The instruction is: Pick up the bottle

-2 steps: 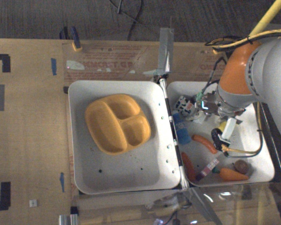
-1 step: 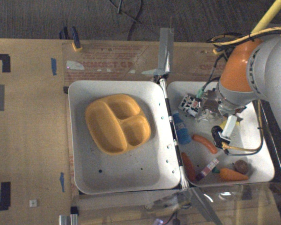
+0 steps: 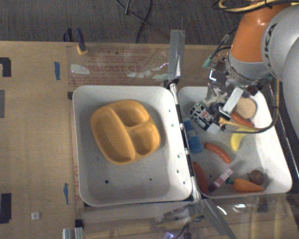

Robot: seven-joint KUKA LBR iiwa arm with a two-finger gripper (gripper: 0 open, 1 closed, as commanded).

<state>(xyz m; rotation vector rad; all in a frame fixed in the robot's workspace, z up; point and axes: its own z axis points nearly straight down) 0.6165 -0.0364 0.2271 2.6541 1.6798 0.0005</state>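
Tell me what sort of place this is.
Probably a robotics lab bench set up for picking trials. A robot arm reaches over two white bins; the right one holds toy food such as a carrot, the left a yellow divided plate, and cables lie behind the taped plywood.

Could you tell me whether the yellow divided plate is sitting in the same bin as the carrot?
No, the yellow divided plate lies in the left bin, while the carrot lies in the right bin.
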